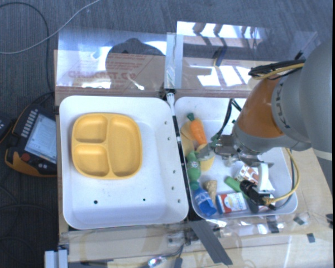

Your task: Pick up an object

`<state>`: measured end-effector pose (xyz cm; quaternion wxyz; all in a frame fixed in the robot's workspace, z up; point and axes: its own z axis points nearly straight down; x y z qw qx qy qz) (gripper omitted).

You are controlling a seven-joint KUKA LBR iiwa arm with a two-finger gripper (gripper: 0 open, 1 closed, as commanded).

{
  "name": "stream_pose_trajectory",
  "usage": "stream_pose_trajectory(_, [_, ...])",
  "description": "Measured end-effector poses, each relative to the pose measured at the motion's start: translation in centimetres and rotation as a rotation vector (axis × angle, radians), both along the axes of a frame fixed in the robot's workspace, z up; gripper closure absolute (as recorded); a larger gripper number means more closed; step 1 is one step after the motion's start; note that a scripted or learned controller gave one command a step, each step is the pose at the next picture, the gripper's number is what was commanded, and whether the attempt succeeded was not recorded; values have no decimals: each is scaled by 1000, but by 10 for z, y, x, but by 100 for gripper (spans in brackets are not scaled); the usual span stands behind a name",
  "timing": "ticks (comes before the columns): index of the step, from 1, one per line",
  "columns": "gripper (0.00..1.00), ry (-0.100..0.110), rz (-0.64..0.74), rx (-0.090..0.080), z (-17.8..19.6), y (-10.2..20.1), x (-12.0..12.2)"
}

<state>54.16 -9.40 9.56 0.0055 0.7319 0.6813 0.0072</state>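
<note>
Arm (268, 113) came in from 3 o'clock w/ tool (233, 149) low over right bin (212, 106), approx mid-bin; couldn't tell if tool was open or closed, and nothing was seen held. Pickable items: toy carrot (197, 130) at bin's 11 o'clock, green marker (232, 182) just at tool's 6, blue bottle (204, 202) at bin's 7. Step was prob. approach. Next move needed: centre over one item, e.g. marker, descend, close.

Glossy yellow plastic plate (106, 145); smooth white plastic bins (123, 214).
</note>
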Motion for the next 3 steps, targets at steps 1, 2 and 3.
stream_pose_trajectory(1, [0, 20, -11, -4, 87, 25, 19])
stream_pose_trajectory(2, [0, 22, 89, -6, 25, -1, 69])
stream_pose_trajectory(3, [0, 0, 78, -12, -1, -12, 77])
